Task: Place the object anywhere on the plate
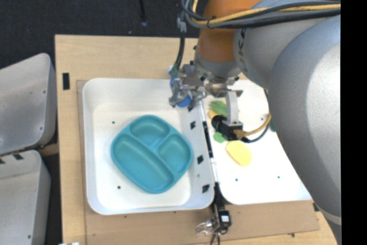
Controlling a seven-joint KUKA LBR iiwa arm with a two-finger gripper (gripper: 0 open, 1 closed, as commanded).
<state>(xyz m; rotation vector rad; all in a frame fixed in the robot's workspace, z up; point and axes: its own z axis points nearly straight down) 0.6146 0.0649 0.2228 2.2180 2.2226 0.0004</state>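
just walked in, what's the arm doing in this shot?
The KUKA arm reaches in from the right, with its gripper over the wall between the two bins, toward the far side. The teal divided plate lies in the left bin with nothing placed on it yet. A yellow object and green pieces lie in the right bin. Whether the gripper holds anything cannot be told.

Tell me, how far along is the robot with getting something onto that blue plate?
Done: nothing yet; the blue plate carries no object. In hand: the gripper hovers near the wall between the bins; whether it carries anything is unclear. Left: a yellow piece and green pieces lie in the right bin, and one must reach the plate.
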